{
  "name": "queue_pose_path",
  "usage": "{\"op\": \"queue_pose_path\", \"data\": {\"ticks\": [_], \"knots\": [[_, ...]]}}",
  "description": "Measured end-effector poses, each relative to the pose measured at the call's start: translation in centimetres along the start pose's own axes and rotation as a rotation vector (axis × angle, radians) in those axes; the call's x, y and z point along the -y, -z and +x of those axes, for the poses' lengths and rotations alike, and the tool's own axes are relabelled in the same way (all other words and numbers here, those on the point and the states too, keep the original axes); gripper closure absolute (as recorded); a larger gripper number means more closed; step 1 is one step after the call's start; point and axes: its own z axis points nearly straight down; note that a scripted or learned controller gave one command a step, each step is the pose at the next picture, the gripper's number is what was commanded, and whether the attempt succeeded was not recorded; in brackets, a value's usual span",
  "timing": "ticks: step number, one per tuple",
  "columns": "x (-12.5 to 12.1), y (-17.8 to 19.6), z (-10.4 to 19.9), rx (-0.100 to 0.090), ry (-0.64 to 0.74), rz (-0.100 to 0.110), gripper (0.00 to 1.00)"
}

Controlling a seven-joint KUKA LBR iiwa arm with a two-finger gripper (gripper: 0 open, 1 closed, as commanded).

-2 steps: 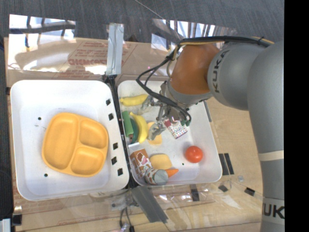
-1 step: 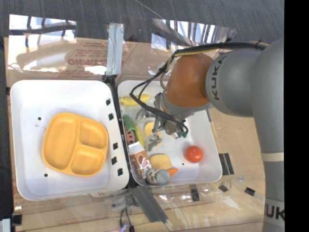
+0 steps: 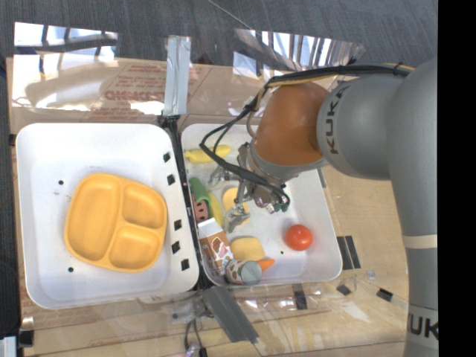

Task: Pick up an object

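No single object is named by the task, so any of the small items heaped in the right bin [image 3: 327, 229] may serve as the target. The gripper [image 3: 242, 213] is lowered into that bin's middle, directly over a pale yellow piece [image 3: 230, 197] that lies just beside a green, cucumber-like item [image 3: 201, 194] at its nine o'clock. This placement suggests that the yellow piece or its neighbour is being aimed at. Whether the gripper is clenched or released cannot be told, since the metal parts blur together beneath the orange band [image 3: 286, 125] of the arm [image 3: 372, 125], and nothing is clearly seen held.

From the gripper outward: a red tomato-like ball [image 3: 299, 236] lies alone at four o'clock, well apart from the rest, and is judged the easiest target to isolate. A yellow block [image 3: 248, 247] sits at six o'clock, with a printed packet [image 3: 217, 251] and a grey cap-like piece [image 3: 251, 271] crowded near the bin's lower rim. A yellow banana-like toy [image 3: 202, 155] rests at eleven o'clock, near the upper wall.

The left bin [image 3: 37, 155] carries a yellow divided tray [image 3: 115, 220], lying flat, presumably as a drop-off place. Both bins are set on the bench [image 3: 357, 192] over cardboard [image 3: 134, 88], side by side so that transfers stay short.
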Motion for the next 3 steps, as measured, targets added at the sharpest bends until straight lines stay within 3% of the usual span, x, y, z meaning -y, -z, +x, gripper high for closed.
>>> {"op": "queue_pose_path", "data": {"ticks": [1,2,3], "knots": [[0.0,1.2,-0.2,0.005,0.004,0.002,1.00],[0.0,1.1,-0.2,0.005,0.005,0.002,0.00],[0.6,2.2,2.2,-0.002,0.054,-0.001,0.00]]}}
